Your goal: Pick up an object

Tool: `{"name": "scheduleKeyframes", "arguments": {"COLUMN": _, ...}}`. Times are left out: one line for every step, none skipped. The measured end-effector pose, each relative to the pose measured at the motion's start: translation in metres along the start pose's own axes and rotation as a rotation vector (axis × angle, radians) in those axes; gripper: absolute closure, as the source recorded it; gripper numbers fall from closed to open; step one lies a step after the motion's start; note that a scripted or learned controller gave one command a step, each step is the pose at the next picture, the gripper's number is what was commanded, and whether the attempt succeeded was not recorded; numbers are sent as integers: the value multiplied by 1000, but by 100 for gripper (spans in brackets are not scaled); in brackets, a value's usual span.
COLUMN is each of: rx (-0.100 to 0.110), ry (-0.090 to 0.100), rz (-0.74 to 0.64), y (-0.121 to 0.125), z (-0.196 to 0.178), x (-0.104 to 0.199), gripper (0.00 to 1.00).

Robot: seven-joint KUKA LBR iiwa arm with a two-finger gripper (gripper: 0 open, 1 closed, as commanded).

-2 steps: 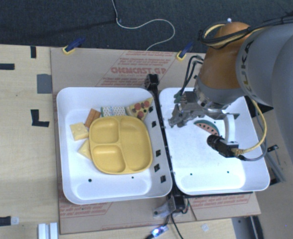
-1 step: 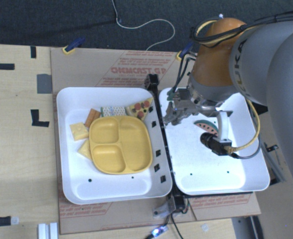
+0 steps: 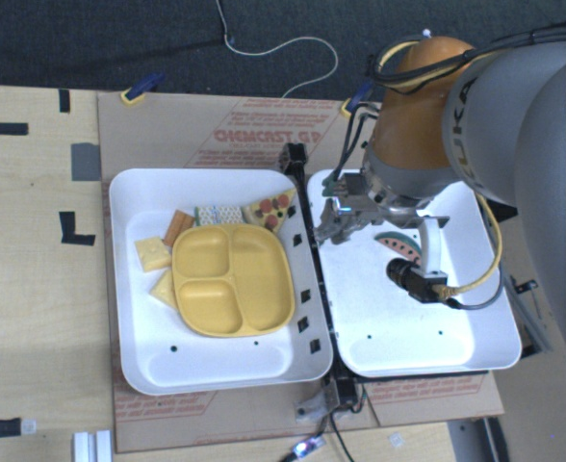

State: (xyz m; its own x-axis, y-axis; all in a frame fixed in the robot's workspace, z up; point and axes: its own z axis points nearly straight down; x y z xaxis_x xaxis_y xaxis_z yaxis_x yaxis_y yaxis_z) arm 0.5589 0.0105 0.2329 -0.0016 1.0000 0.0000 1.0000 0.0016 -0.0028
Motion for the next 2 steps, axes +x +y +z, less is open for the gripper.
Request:
{"name": "scheduleKeyframes", "arguments": {"rx": 2, "ry": -1, "rz": 1, "y": 5, "z": 18, "x": 5, "gripper": 100}}
{"name": "scheduleKeyframes", "arguments": {"rx": -1, "ry": 0, "rz": 0, "y": 9, "z": 7, "x": 8, "gripper": 100}}
